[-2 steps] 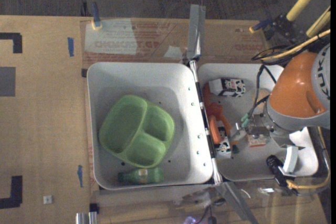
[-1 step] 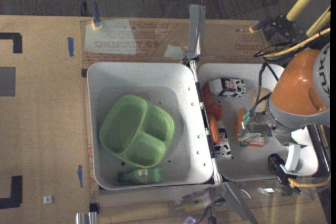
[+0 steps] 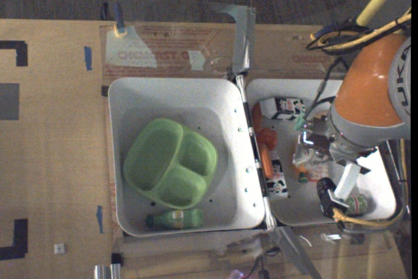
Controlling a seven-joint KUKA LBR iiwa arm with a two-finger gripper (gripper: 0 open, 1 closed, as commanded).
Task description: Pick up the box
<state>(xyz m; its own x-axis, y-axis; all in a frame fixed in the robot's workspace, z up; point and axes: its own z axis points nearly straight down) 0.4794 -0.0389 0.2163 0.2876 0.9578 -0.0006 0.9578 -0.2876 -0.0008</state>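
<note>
White cow-print box (image 3: 282, 108) lies near your right bin's (image 3: 385, 209) far-left corner, long axis across; hand (image 3: 318, 152) hovers nearer mid-bin; its opening you cannot tell.

A lime-green moulded plastic divided tray (image 3: 171, 162) and a green plastic bottle with a yellow label (image 3: 175, 219) lay in one shallow white bin (image 3: 124, 108). Left of the end effector (image 3: 315, 152), two white cartons with black cow patches (image 3: 282, 107) flanked an orange carrot-shaped toy (image 3: 264, 147). The tabletop (image 3: 52, 140) was tan cardboard with blue tape strips (image 3: 88, 57).
</note>
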